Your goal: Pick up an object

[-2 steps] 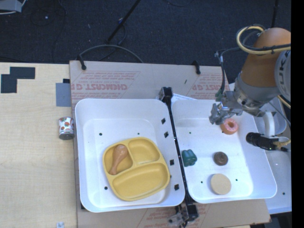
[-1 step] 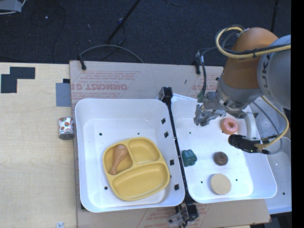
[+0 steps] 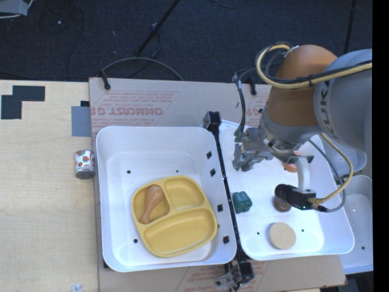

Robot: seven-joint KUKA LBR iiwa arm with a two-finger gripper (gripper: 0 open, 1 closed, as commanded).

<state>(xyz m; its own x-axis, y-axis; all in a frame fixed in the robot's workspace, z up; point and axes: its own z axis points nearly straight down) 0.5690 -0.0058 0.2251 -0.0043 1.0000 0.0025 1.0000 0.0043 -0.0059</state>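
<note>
Nearest the camera, at the upper right of the frame, the arm point(image 3: 316, 96) fills the space above the right bin point(image 3: 340, 242), its orange band uppermost and a yellow cable looped around it. Its gripper point(image 3: 246, 160) hangs at the upper left part of that bin, close to the divider between the two bins; whether it is wide, narrow or holding anything cannot be told from this angle.

Below the gripper, a small teal object point(image 3: 242, 201) lies on the right bin's floor just beside the divider. Lower right of it sits a tan disc point(image 3: 282, 235), flat on the floor near the bin's lower edge. Between these and the arm, a dark fitting with a small green light point(image 3: 295, 196) hangs over the bin.

To the left, the left bin point(image 3: 121, 151) holds a yellow divided plate point(image 3: 182, 227) in its lower half. A tan drumstick-shaped toy point(image 3: 152, 202) lies in the plate's upper left compartment.

Outside the bins, at mid left of the frame, a small can point(image 3: 84, 163) lies on its side on the bench, just beside the left bin's wall.
</note>
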